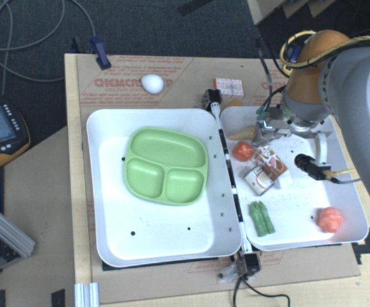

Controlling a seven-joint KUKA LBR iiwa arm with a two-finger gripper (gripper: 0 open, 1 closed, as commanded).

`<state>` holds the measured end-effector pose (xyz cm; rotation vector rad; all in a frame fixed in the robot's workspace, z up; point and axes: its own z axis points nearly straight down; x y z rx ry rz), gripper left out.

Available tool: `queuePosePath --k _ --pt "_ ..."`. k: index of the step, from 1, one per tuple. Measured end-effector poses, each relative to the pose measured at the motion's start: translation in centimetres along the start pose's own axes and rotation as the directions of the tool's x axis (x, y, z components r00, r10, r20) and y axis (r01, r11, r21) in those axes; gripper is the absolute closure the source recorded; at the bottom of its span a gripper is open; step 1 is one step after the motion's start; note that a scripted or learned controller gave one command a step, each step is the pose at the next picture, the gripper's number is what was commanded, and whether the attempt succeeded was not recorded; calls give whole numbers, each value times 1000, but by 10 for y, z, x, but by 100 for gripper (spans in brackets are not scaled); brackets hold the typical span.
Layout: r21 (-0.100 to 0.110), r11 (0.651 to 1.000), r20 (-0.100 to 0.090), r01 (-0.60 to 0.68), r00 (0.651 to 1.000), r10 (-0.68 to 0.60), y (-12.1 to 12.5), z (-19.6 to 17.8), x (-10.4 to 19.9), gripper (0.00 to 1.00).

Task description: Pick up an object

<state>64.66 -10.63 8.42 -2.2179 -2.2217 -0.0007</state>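
A green bean (261, 217) lies by the right bin's (300, 240) near left edge, open floor beyond it toward a pink lump (329, 219), while the arm bends down at the far left corner, gripper (265, 135) above a carton (264, 170) and tomato (242, 151), grasp impossible to judge.

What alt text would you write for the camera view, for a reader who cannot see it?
The arm's gripper hangs over the right bin, above a red tomato and a small carton; green beans and a pink toy lie nearer the front. The left bin holds a green divided plate.
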Motion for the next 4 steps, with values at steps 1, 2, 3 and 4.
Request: queuePosePath --k 1,2,3,4 --pt "0 1000 2 0 1000 0 0 -1 -1 0" --pt "0 1000 2 -2 1000 2 -78 0 -16 0" --pt "-4 1000 3 -2 1000 2 -77 -11 -16 100" --pt "-5 1000 1 1 1000 -1 -34 -102 46 100"
